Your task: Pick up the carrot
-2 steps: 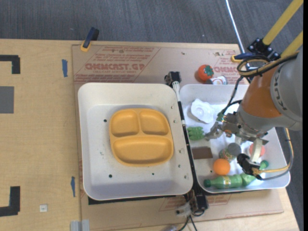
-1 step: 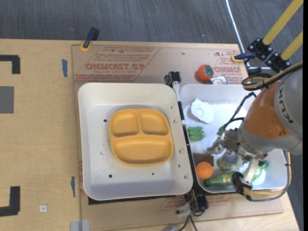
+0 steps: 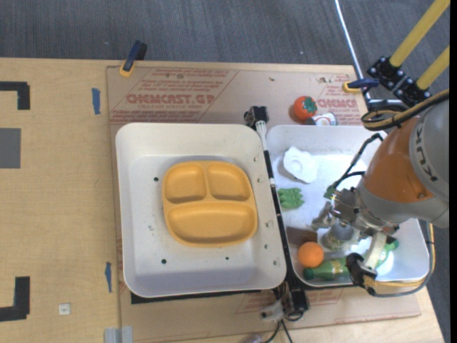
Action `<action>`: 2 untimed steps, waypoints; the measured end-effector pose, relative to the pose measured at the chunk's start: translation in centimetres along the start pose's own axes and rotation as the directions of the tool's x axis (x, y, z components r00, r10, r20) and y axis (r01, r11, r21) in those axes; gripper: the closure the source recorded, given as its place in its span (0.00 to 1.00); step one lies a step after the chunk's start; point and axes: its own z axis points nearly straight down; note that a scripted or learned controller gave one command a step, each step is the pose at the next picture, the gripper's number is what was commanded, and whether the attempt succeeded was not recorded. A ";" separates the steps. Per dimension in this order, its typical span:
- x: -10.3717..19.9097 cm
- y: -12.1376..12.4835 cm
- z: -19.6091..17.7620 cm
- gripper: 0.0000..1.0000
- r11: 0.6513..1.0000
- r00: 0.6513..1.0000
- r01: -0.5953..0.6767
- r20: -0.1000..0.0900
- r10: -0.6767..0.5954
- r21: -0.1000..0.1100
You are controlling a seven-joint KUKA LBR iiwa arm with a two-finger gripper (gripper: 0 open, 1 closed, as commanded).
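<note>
The arm comes in from about 3 o'clock, grey body with that fat orange band (image 3: 395,171) sitting right above the wrist, and it's bent down steeply toward 7 o'clock. The gripper (image 3: 341,229) hangs low at the end of it, metal bits and cables bunched around the wrist, pointed pretty much straight down.

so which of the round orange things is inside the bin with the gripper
The orange ball near the front of the right bin, just left of the gripper. The other one, the tomato, sits outside on the bench behind it.
</note>
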 end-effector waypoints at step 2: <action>9.0 -5.7 -8.8 1.00 0.701 0.701 -0.713 0.006 0.713 0.003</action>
